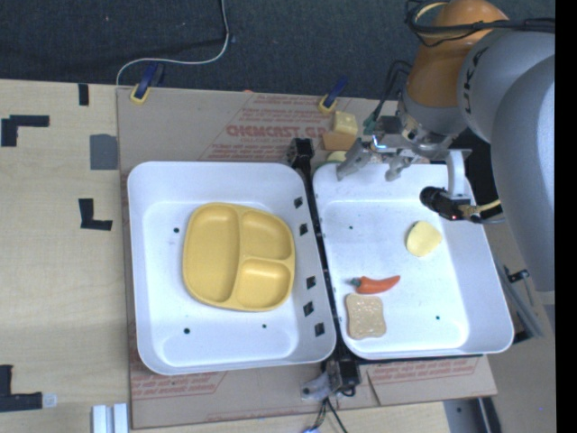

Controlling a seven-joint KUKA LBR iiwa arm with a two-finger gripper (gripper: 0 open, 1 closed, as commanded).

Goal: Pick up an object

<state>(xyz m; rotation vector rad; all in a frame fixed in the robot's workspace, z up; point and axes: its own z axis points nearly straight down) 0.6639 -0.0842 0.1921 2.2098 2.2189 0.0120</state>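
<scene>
My grey arm with its orange band (451, 25) bulks over the far right corner of the bench, and it cuts off part of the shallow white right-hand bin (469, 327) beneath it. My two-finger gripper (372, 162) hangs above that bin's far rim, fingers spread apart and holding nothing.

The shallow white left-hand bin (149, 242) carries only the yellow plastic divided plate (239, 255) — broad and flat, a poor thing for me to pinch.

Likelier targets lie in the right bin: the pale yellow rounded lump (424, 239) near the right wall, the tan slice of toy bread (365, 316) toward the near edge, and the small orange-red chilli pepper (377, 284) just beside the bread. I judge that reaching for the pepper could nudge the bread, and the flat slice may slip my fingers. The lump could roll away if I close off-centre.

Small yellowish blocks (341, 132) sit beyond the bins — what they are I cannot make out.
</scene>
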